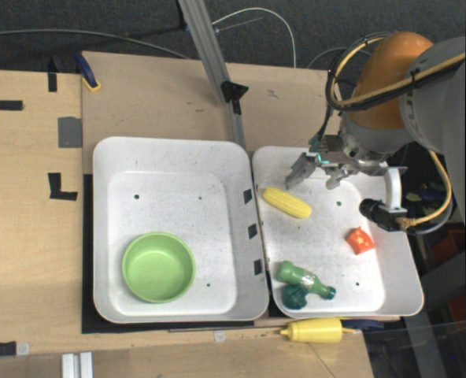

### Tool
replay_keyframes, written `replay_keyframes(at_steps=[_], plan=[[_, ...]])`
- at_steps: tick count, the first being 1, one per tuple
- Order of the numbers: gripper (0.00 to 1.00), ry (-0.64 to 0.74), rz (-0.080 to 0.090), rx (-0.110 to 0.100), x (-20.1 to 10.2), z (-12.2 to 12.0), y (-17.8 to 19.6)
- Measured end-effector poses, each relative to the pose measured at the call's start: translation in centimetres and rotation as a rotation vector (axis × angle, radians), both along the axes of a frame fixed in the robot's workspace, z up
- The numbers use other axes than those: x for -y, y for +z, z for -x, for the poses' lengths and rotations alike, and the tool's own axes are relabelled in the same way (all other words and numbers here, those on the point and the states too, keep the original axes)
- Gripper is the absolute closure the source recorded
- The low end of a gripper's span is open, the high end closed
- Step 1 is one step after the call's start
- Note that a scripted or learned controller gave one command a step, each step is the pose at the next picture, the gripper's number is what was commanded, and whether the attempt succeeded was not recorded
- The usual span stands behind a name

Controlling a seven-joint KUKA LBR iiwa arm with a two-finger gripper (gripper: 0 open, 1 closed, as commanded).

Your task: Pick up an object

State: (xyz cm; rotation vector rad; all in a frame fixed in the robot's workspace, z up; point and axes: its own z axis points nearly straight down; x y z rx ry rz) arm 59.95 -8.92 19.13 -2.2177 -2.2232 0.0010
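Yellow corn (287, 203) is the nearest thing to our gripper (318, 176), so we take it as the object to pick up. In the camera view it lies on the floor of the right bin (390, 290), in the upper-left part of that bin, close to the wall shared with the left bin (111, 211). The gripper hangs just beside it, at about one o'clock from the cob, with its two fingers spread and nothing between them.

We judge the step in hand to be the descent onto the cob. To do it well, we would shift toward seven o'clock until the cob's middle sits under the gap, then turn the wrist so the fingers close across the cob's short width, not along its length.

The cob's long axis runs from about ten o'clock to four o'clock; which end is the tip we cannot tell.

An orange block (360, 241) lies well apart at four o'clock, and a green bottle (304, 282) sits near the bin's lower edge, so neither should get in the way. A green bowl (158, 267) rests in the left bin.
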Motion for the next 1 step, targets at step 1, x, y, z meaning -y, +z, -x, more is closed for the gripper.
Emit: replay_keyframes(at_steps=[1], plan=[[0.00,-0.002,0.001,-0.007,0.66,0.63,-6.07]])
